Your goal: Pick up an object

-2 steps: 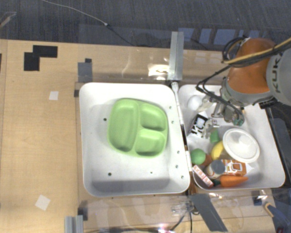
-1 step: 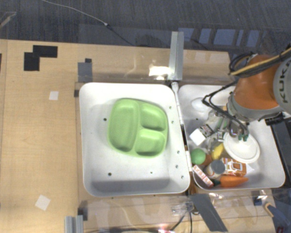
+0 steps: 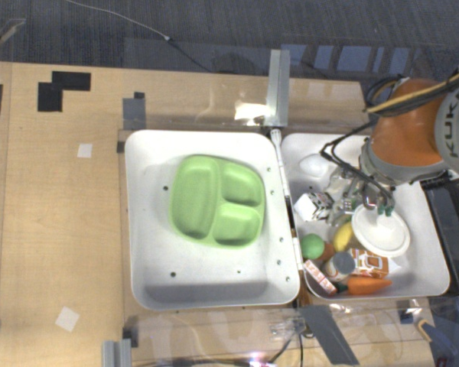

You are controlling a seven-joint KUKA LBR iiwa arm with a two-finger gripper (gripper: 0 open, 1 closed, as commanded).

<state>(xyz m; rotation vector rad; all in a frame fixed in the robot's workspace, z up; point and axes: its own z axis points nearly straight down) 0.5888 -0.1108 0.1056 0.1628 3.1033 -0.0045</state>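
White "KU" lettering on arm — claw over right bin

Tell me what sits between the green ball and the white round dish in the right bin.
In the camera view, a yellow piece lies between the green ball and the white round dish, touching the dish's left edge.

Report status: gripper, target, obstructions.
Gripper low over right bin. Nothing seen held. Green ball, yellow piece, white dish crowded beneath.

Light wooden bench, dark grey carpet floor
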